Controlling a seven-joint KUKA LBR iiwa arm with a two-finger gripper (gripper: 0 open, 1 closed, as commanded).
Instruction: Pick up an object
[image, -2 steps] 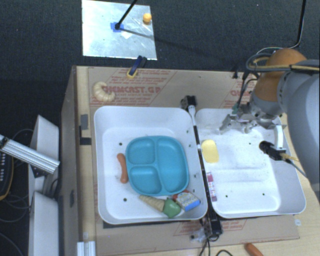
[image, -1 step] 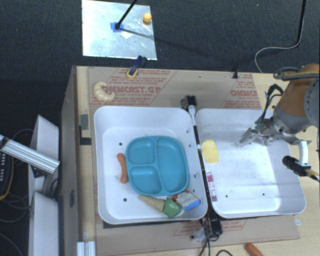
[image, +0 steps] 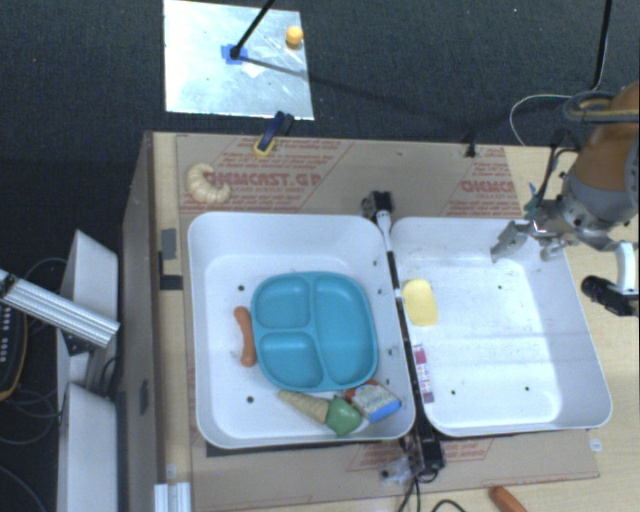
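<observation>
While left bin (image: 215, 250) holds blue tray (image: 313, 331), right bin (image: 560, 340) holds yellow block (image: 419, 301)

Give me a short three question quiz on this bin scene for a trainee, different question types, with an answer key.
1. True or false: the blue divided plate lies in the left bin.
2. Multiple choice: the yellow object in the right bin rests near its A) left wall, B) right wall, C) front right corner.
3. Fill in: the orange sausage-shaped piece lies just ____ of the plate as the camera sees it.

Key: 1 true; 2 A; 3 left. Note for the trainee: the gripper is over the right bin's far right corner, away from the yellow object.
</observation>
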